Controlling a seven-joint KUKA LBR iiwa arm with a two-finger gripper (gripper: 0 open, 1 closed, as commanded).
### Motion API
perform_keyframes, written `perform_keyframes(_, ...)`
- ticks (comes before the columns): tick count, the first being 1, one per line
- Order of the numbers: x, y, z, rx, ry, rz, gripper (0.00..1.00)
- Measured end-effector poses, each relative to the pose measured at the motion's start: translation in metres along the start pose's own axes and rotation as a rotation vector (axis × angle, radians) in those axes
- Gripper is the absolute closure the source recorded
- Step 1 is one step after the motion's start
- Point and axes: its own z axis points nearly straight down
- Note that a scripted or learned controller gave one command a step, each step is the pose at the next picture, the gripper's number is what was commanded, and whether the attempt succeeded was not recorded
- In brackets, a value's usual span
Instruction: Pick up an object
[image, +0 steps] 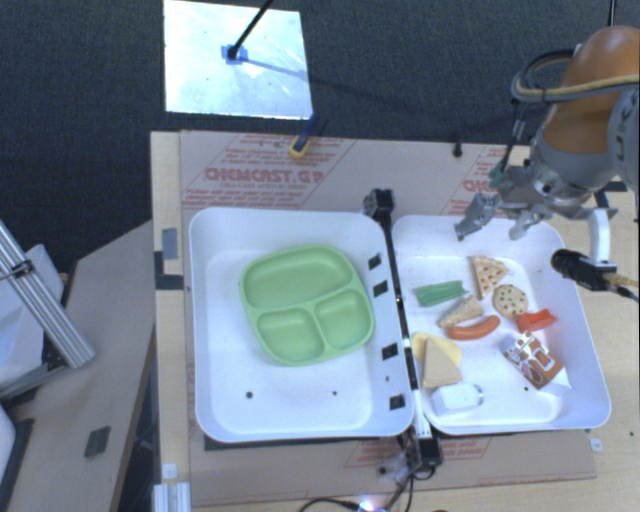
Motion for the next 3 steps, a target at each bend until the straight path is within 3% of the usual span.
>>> perform_keyframes(1,0.000,0.002,-0.008,-0.013,-0.001,-0.002,0.00)
perform_keyframes(3,-0.001,-0.005,0.093,-0.009,-0.001,0.001,0.00)
